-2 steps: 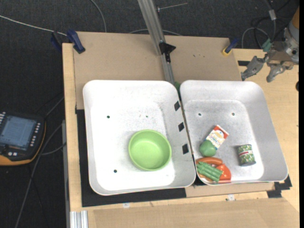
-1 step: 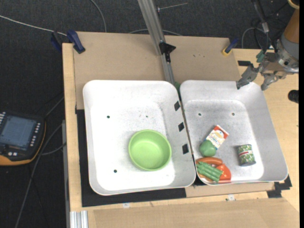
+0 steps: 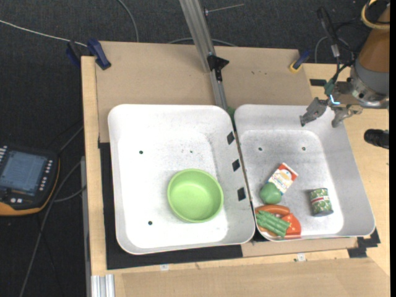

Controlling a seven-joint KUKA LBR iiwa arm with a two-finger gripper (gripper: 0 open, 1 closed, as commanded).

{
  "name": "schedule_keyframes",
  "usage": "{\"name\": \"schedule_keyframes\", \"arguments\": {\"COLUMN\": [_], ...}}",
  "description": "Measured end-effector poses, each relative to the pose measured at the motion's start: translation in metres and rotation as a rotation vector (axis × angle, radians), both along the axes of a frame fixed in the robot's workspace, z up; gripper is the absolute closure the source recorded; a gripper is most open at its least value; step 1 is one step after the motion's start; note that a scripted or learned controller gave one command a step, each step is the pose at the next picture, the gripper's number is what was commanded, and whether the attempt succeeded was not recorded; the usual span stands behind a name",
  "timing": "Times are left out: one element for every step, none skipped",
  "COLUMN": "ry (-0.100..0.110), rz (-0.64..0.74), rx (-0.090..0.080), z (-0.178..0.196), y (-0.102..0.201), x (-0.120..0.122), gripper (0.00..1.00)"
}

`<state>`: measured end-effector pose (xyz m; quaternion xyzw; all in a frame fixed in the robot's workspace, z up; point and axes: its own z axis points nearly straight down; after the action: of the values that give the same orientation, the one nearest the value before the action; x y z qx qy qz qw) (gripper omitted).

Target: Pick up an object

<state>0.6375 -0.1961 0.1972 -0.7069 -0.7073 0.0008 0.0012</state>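
1. Your two-finger tool hangs with its fingers spread and nothing between them, over the right white bin's far rim.
2. Nothing is picked yet: the small green-labelled can, the white carton and the green ball lie in that bin's near half.
3. Reach, descent, grasp and lift remain.

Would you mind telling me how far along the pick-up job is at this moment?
Nothing looks picked yet. The gripper is open above the far edge of the right bin, with nothing between its fingers. The small carton, green ball, can and vegetable packet lie in that bin; the green bowl sits in the left bin. Descending, grasping and lifting all remain.
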Motion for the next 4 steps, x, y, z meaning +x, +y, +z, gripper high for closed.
{"name": "schedule_keyframes", "arguments": {"ry": [0.002,-0.005,-0.007,-0.005], "rz": [0.0,0.0,0.0,0.0], "rx": [0.001,-0.001,-0.001,-0.001], "z": [-0.063,-0.048,-0.003,0.011], "y": [0.003,0.002,0.009,0.009], "x": [-0.002,0.0,-0.002,-0.001], "gripper": [0.0,1.0,1.0,1.0]}}
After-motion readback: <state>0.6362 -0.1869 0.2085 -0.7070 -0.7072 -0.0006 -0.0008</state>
